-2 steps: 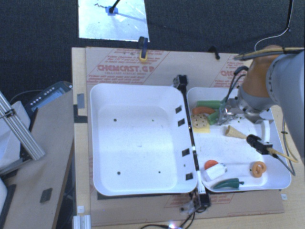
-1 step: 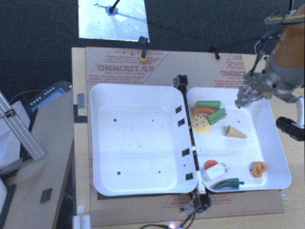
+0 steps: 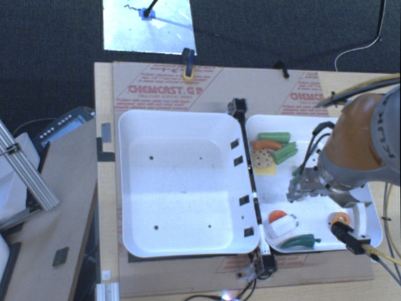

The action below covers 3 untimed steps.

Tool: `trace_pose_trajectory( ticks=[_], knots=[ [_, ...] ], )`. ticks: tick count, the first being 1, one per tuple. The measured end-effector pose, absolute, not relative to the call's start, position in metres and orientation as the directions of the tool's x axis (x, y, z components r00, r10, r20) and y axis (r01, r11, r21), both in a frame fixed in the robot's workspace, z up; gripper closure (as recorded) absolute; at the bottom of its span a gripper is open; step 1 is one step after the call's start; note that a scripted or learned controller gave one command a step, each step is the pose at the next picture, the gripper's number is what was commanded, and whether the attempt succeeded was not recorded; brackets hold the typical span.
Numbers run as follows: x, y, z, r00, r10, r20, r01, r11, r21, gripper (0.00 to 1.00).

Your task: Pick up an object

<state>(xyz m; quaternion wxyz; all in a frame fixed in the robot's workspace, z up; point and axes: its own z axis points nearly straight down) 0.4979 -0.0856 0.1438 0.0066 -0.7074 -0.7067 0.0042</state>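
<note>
Camera view: mid-approach by the look of it, gripper (image 3: pixel 299 189) low over the bare middle of the right bin (image 3: pixel 313 123), nothing between its fingers, cannot tell if spread or pressed together. Candidates all in the right bin: two green pieces (image 3: pixel 279 144) plus an orange one (image 3: pixel 265 145) and a yellow waffle (image 3: pixel 264 162) at the far left corner, a red-and-white piece (image 3: pixel 281 221) and a green pepper (image 3: pixel 299 241) near the front, one orange ring (image 3: pixel 339 219) front right. Next move probably needs a shift toward one cluster before descending; left bin (image 3: pixel 182 180) just beside, two bins total.
</note>
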Motion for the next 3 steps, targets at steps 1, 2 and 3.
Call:
trace_pose_trajectory(
  ticks=[1,2,3],
  knots=[
    [0.486,-0.085,0.081,0.000,1.000,0.001,1.000,0.000,-0.002,1.00],
    [0.515,-0.109,0.123,-0.004,1.000,-0.002,1.000,0.004,0.005,1.00],
    [0.558,-0.081,0.083,-0.007,1.000,0.000,1.000,0.007,0.004,1.00]
  ],
)
